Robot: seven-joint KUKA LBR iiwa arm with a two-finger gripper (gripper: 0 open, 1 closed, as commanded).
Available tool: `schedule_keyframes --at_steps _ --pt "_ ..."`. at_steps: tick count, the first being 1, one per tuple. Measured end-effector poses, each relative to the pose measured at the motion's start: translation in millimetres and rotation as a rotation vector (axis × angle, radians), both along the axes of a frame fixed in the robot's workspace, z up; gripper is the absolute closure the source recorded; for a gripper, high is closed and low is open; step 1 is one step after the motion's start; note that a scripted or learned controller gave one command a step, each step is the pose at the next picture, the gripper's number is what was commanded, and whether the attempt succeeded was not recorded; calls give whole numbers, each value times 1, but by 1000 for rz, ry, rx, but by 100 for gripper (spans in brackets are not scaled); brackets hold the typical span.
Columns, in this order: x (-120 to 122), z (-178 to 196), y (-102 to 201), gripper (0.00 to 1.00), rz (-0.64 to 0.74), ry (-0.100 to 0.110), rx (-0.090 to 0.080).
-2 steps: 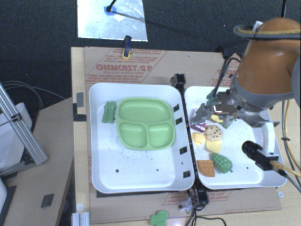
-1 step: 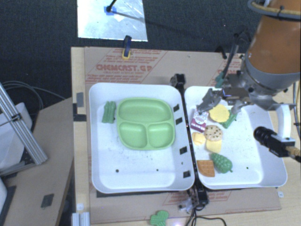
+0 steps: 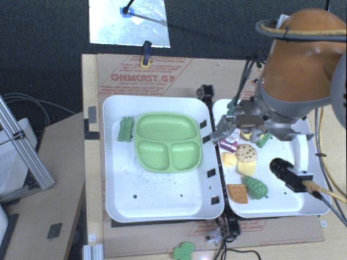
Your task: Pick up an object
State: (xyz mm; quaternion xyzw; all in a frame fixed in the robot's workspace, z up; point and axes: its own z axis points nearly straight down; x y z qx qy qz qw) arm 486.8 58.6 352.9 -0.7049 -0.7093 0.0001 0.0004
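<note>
Pick attempt: gripper (image 3: 225, 130) over left edge of right bin (image 3: 303, 202).
Grip state: cannot tell. Near it lie the cookie (image 3: 246, 153), yellow block (image 3: 246, 168) and cracker (image 3: 237, 193); green plate (image 3: 168, 142) in left bin (image 3: 116, 188).

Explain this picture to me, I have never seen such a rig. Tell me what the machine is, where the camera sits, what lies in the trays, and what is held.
This is one robot arm, reaching in from the right; a single camera looks down at a slant. Its gripper hangs over the left edge of the right bin. That bin holds toy foods: a cookie, a yellow cheese piece, a green leafy piece. The left bin holds a green divided plate with a small green piece beside it. Whether the gripper holds anything, I cannot tell.
</note>
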Motion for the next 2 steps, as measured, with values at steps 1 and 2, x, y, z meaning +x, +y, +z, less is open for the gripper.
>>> schedule_keyframes --at_steps 1,2 --pt "-1 6 108 0 9 -3 4" --pt "-3 -199 67 0 -9 12 -4"
